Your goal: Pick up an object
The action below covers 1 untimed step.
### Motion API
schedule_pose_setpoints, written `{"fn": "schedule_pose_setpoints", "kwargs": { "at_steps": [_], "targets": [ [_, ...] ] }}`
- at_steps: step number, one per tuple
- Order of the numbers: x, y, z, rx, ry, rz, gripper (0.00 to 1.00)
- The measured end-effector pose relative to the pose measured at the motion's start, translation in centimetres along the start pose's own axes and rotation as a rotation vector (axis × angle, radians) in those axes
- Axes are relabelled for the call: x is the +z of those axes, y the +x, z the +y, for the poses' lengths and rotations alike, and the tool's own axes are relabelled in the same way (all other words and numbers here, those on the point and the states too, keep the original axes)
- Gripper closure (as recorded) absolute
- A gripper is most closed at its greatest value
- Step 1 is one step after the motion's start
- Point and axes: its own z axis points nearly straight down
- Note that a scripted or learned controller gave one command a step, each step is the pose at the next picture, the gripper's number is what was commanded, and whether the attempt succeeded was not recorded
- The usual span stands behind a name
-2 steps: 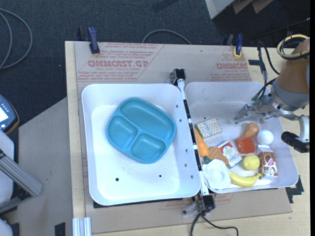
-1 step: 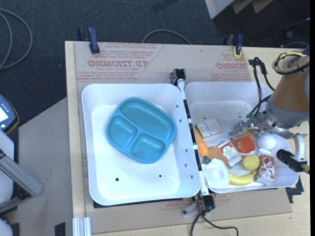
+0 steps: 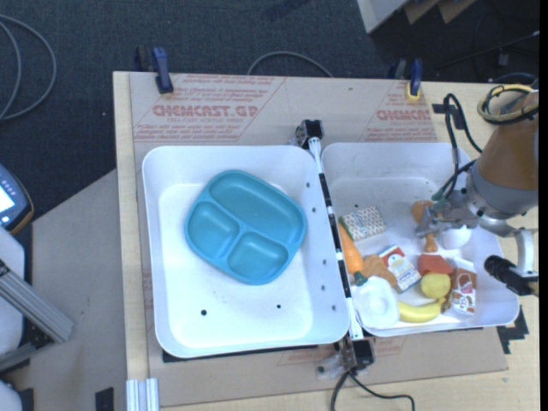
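Two shallow white bins sit side by side on the desk point(image 3: 257, 110). The left bin point(image 3: 163, 229) carries a blue compartment plate point(image 3: 246, 226), lying flat near its middle. The right bin point(image 3: 377, 165) holds a heap of small things along its near half: a yellow banana point(image 3: 419, 312) at the front, a carrot point(image 3: 350, 251) lying along the divider between the bins, a small checked packet point(image 3: 365, 222) behind it, a red-and-white carton point(image 3: 401, 266) near the middle, a red piece point(image 3: 435, 264) and a yellow fruit point(image 3: 435, 286) just beside the banana, and a white round lid point(image 3: 374, 300) at the front left corner. The grey arm point(image 3: 505, 174) reaches in from the right, with the tool point(image 3: 431, 221) lowered over the right bin's far right part, close to a small orange piece point(image 3: 420, 210). Whether the tool is closed or apart cannot be told from here, nor whether it has hold of anything.
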Motion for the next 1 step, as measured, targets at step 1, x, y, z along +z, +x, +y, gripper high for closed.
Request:
{"fn": "schedule_pose_setpoints", "kwargs": {
  "at_steps": [1],
  "targets": [
    [1.11, 5.52, 0.81, -0.007, 0.005, 0.004, 1.0]
  ]
}}
